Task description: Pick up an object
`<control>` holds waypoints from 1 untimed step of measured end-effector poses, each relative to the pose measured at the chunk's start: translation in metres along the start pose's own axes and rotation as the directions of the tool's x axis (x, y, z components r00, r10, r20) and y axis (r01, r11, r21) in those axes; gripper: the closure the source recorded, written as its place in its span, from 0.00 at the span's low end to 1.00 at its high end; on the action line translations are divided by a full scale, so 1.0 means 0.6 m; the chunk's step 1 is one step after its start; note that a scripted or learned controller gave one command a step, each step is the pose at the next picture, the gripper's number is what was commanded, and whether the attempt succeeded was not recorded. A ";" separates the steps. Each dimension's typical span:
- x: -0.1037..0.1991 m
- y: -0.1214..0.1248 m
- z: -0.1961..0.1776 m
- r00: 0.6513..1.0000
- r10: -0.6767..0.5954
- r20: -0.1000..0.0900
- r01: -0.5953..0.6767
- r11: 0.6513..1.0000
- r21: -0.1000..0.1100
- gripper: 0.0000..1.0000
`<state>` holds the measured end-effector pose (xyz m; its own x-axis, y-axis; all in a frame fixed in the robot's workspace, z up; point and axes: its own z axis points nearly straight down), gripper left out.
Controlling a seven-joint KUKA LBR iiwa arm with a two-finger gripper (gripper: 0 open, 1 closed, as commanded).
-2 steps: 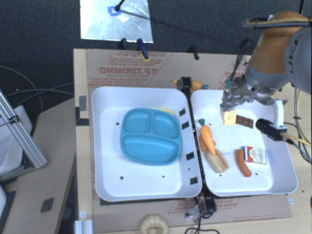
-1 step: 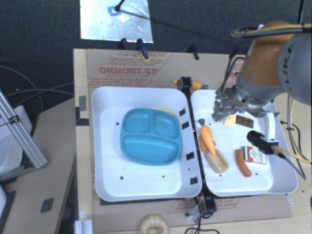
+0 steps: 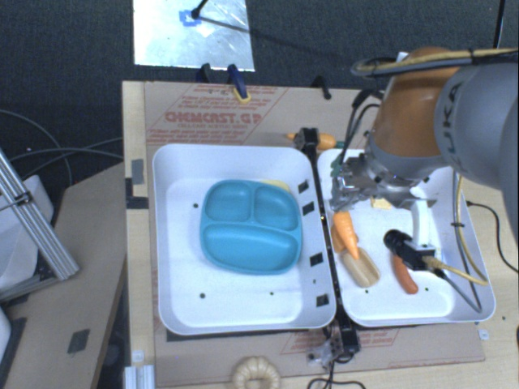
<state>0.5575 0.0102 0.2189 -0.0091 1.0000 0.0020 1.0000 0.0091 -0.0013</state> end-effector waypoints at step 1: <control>0.047 -0.034 0.000 1.000 0.002 0.001 -0.002 1.000 0.000 1.00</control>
